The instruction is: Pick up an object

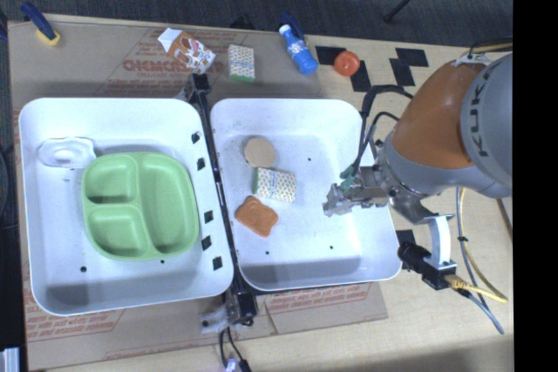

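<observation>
- White bins side by side: left bin with a green divided tray and a small clear tub at its far left corner; right bin with three loose items.
- Candidates for the pick, all in the left half of the right bin: tan round disc farthest, patterned green-and-white packet just near of it and touching or almost so, orange chunk nearest, just beside the packet.
- Grey gripper low over the right part of the right bin, apart from all three items, pointing left toward them.
- Too blurred to say how wide the gripper stands; nothing seen in its hold.
- Judged as the approach step: no item reached, none lifted.
- Next move likely calls for travel left to the packet, the closest item, then a descent squarely over it, a firm close and a straight lift.
- Risk: crowding of the packet against the disc and the chunk, so a nudge instead of a grasp.
- Beyond the far rim, on the bench: snack wrapper, small box, blue bottle, orange cap.
</observation>
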Available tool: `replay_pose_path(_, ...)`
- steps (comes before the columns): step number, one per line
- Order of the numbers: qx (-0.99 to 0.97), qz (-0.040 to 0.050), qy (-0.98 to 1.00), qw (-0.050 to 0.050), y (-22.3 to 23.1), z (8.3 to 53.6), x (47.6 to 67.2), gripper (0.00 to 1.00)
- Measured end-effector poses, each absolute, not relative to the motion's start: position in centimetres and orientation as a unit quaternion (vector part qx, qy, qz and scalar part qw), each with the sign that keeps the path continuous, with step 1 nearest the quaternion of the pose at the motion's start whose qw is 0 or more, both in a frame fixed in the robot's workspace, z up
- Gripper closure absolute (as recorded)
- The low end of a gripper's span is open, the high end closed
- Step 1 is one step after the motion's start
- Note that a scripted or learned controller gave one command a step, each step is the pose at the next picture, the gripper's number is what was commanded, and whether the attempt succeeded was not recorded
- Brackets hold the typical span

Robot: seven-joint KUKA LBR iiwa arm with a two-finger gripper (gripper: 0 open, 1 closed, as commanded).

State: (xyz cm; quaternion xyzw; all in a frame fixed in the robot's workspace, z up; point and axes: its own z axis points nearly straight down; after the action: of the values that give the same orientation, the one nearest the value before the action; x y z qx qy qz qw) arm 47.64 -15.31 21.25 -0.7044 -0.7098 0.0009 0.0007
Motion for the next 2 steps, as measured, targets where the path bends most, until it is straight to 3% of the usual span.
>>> replay_pose_path(2,-0.705,0.0007,-0.709,0.0,-16.35,21.17,47.64,1.0)
